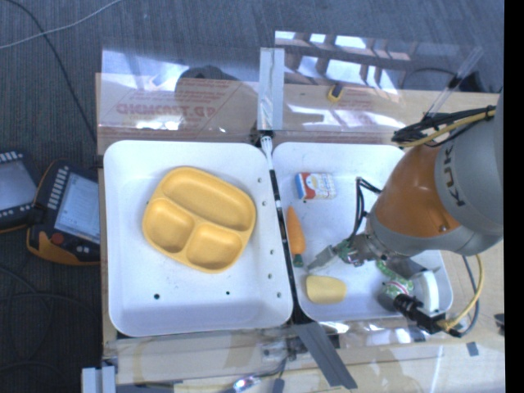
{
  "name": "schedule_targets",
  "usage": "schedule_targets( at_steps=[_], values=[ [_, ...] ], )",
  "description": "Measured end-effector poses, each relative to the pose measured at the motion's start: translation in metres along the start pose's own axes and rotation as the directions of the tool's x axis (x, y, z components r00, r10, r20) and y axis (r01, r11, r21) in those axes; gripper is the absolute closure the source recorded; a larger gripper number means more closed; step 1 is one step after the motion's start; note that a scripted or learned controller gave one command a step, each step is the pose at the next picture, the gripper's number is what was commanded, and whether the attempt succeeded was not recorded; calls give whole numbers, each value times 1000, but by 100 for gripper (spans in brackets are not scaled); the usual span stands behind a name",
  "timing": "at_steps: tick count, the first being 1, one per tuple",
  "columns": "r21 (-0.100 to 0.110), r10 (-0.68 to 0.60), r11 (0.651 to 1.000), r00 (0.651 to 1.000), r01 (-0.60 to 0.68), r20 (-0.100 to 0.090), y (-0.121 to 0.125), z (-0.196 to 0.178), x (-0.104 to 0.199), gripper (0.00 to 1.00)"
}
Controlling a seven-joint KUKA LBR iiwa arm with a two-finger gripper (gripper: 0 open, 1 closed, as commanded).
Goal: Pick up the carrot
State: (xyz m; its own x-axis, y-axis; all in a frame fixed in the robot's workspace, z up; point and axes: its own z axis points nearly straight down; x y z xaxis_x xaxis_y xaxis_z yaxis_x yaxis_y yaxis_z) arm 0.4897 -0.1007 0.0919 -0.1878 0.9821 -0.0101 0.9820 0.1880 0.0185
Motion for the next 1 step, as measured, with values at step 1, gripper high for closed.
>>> schedule_targets(
  at_steps=[1],
  values=[
    [-1,-64,998,998,64,-1,0,0,0,0]
  ],
)
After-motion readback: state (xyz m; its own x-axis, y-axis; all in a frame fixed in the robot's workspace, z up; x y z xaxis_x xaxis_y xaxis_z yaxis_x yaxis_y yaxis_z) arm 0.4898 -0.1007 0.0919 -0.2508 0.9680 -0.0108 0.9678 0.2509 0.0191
